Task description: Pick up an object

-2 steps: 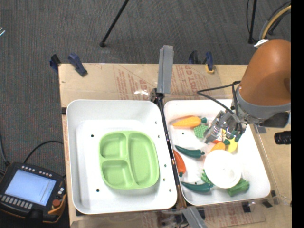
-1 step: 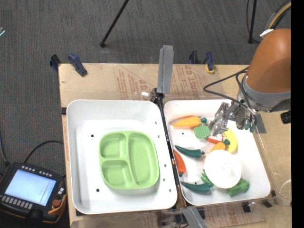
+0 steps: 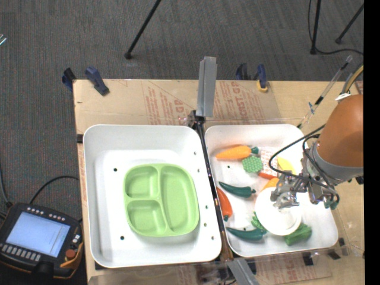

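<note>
The arm's metal 2-finger gripper (image 3: 287, 199) hangs low in the right white plastic bin (image 3: 237, 130), directly over the round white plate (image 3: 273, 219) that lies toward the bin's 5 o'clock corner. Whether its tips are spread or closed I cannot tell; the metalwork blurs against the white plate beneath.

No object is visibly held, so the pick is judged not yet made. Candidates crowd around the plate: a dark green toy pepper (image 3: 237, 189) at its 10 o'clock, another dark green pepper (image 3: 244, 233) at its 8 o'clock, a green broccoli-like piece (image 3: 298, 235) touching its rim at 4 o'clock, a yellow toy piece (image 3: 285, 164) at 12 o'clock, an orange toy carrot (image 3: 233, 152) farther off at 11 o'clock, a green textured block (image 3: 252, 165) just beside it, and a slim orange-red chilli (image 3: 224, 202) along the bin's left wall.

To do this well, the plate itself looks a poor target: flat, wide, likely to slip. Better to shift toward 1 narrow item lying apart from its neighbours, such as the pepper at 10 o'clock, align the closing direction across its short axis, descend until the tips straddle it, then close and lift straight up. The clutter near the plate risks a double grab.

The left white bin (image 3: 95, 159) holds a light green 3-compartment tray (image 3: 196, 200).
</note>
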`<state>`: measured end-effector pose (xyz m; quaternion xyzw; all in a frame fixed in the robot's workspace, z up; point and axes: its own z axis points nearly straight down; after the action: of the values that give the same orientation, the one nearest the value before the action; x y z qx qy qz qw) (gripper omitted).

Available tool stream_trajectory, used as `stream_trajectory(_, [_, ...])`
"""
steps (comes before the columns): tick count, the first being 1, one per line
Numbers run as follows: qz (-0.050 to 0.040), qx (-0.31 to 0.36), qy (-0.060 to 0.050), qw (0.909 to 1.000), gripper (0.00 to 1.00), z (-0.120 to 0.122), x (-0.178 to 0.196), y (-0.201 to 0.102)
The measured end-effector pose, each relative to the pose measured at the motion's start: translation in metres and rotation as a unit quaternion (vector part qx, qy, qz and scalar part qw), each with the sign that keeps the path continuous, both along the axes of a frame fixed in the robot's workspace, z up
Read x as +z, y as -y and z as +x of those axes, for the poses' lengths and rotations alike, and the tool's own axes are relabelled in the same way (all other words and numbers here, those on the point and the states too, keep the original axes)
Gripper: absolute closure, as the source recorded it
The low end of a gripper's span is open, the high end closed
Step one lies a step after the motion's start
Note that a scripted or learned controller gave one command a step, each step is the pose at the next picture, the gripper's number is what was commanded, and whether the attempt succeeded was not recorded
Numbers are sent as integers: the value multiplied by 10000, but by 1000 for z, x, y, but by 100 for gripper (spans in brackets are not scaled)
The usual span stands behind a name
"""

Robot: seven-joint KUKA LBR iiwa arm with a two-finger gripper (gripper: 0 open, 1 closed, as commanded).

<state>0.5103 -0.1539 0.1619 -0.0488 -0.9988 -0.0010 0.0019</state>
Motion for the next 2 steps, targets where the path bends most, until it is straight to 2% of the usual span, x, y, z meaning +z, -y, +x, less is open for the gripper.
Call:
stream_trajectory(1, [-12, -1659, 79, 9861, 100, 22, -69, 38])
stream_trajectory(2, [-14, -1655, 89, 9862, 0, 23, -69, 38])
